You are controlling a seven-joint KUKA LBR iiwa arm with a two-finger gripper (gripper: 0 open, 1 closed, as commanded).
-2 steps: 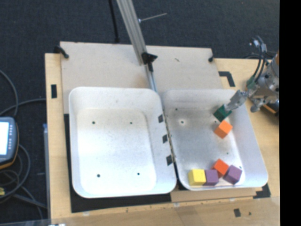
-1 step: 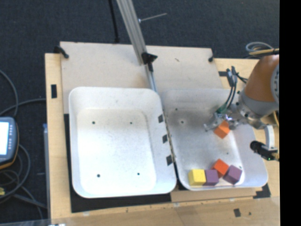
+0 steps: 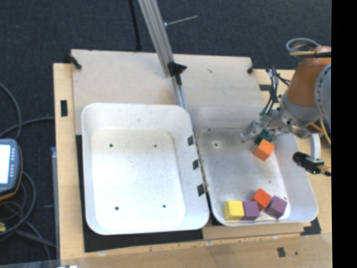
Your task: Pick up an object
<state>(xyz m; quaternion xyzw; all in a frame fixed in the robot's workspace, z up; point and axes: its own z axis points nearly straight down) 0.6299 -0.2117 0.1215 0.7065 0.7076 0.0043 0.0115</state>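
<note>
My gripper (image 3: 262,140) reaches from the right over the upper part of the right bin (image 3: 223,149). It is shut on a tilted orange block (image 3: 264,149), whose top sits between the fingers. Along the right bin's front edge lie a yellow block (image 3: 234,209), a purple block (image 3: 250,210), a second orange block (image 3: 261,197) and another purple block (image 3: 275,206), packed close together.
The left bin (image 3: 139,166) stands beside the right one, their rims meeting mid-bench. A slanted metal post (image 3: 159,32) rises from behind the bins. The arm's grey and orange body (image 3: 307,88) hangs over the right bin's far right corner.
</note>
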